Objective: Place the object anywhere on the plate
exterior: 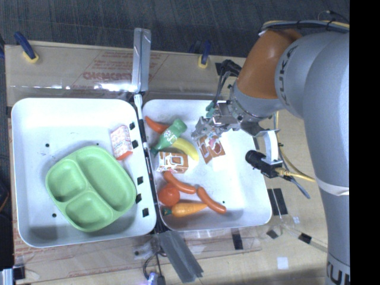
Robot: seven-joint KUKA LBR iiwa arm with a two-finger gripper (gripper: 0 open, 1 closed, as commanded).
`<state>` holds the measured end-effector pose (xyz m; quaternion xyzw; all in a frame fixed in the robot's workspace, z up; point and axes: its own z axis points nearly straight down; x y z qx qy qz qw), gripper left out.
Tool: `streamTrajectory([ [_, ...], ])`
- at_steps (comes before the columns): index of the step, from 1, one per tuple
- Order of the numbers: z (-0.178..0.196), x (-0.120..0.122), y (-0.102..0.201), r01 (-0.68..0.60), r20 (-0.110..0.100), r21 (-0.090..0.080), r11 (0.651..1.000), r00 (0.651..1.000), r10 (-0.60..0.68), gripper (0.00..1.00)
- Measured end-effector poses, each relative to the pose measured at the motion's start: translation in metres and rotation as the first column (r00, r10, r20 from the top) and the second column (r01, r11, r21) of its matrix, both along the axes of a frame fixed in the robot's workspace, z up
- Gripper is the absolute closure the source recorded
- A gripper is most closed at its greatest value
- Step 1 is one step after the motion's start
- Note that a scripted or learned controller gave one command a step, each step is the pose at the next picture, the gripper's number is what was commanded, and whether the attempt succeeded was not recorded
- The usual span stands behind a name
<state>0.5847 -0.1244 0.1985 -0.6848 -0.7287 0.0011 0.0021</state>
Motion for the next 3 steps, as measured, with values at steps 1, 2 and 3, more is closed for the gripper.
streamTrajectory([
  [1, 0.004, -0.023, 0.093, -0.192, 0.001, 0.0, 0.981, 0.981, 0.192, 1.0],
  [2, 0.001, -0.057, 0.177, -0.144, -0.001, -0.001, 0.99, 0.99, 0.144, 1.0],
  [3, 0.001, -0.057, 0.176, -0.142, 0.0, -0.001, 0.99, 0.99, 0.142, 0.0],
])
